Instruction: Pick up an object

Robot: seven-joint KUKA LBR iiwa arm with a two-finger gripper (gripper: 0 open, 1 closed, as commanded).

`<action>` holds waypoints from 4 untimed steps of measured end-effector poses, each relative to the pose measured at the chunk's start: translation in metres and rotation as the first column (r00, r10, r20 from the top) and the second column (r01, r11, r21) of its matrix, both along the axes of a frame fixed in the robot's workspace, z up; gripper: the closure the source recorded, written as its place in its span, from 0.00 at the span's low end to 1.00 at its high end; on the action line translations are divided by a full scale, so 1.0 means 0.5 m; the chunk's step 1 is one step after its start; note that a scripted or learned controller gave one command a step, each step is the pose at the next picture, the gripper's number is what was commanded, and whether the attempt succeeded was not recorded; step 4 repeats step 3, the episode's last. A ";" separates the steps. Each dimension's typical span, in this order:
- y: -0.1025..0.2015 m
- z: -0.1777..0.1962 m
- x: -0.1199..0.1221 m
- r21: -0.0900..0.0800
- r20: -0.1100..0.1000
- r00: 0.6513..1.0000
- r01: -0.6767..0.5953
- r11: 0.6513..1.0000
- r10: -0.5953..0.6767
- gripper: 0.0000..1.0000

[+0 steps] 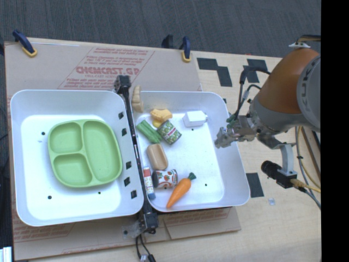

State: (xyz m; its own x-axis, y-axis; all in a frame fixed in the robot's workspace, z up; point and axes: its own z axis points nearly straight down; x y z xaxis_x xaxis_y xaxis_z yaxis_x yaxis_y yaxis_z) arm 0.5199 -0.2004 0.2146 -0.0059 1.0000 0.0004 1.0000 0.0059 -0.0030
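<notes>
Our pincer (224, 137) hangs over the right bin's (234, 173) right wall; we cannot tell how far open it is, and nothing shows in its hold. Nearest lies one white block (194, 118), up and to its left. Farther left we count one carrot (179, 191), two cans, one bread roll.
</notes>
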 end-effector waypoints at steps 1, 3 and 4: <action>0.004 0.092 0.118 -0.001 0.004 1.000 0.001 1.000 -0.001 1.00; -0.022 0.073 0.031 -0.001 0.004 1.000 0.002 1.000 -0.002 1.00; -0.022 0.073 0.031 -0.001 0.004 1.000 0.002 1.000 -0.002 1.00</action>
